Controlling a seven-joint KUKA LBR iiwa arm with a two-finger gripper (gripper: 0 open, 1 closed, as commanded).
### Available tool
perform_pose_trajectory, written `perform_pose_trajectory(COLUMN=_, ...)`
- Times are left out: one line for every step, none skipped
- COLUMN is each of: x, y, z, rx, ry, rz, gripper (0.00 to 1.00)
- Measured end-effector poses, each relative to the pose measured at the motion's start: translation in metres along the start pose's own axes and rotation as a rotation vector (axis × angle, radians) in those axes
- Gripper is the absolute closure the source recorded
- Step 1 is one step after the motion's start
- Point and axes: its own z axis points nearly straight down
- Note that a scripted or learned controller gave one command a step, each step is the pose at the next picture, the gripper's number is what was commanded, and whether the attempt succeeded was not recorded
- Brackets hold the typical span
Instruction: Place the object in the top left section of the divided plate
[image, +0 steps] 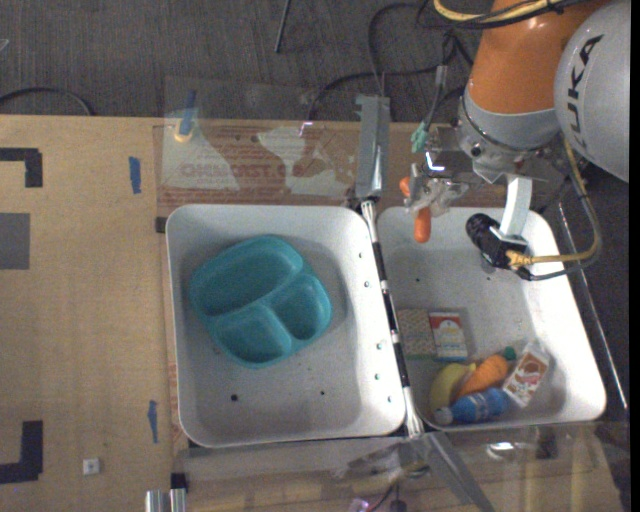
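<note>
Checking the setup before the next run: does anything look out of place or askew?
Mostly tidy. The teal divided plate sits rotated askew in the left bin. In the right bin, the toys are heaped in the near corner. A small orange object hangs at the gripper.

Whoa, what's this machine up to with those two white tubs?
A grey and orange robot arm reaches in over the right bin. At its gripper hangs a small orange piece, seemingly pinched between the fingers, above the bin's far corner. A teal divided plate waits in the left bin, nothing on it yet. More small items lie in the right bin's near corner.
</note>
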Motion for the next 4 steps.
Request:
perform_pose_trajectory(x=0.058, y=-0.045, z=0.022, rx=0.005, ry=0.002, rz=-0.188, gripper=1.00)
perform_pose_trajectory(x=0.090, y=-0.097, z=0.103, rx=0.004, ry=0.002, rz=-0.349, gripper=1.00)
perform_pose_trajectory(x=0.104, y=-0.061, z=0.096, rx=0.000, ry=0.002, rz=-0.397, gripper=1.00)
perform_pose_trajectory(x=0.145, y=-0.052, z=0.081, rx=-0.001, ry=0.002, rz=-0.482, gripper=1.00)
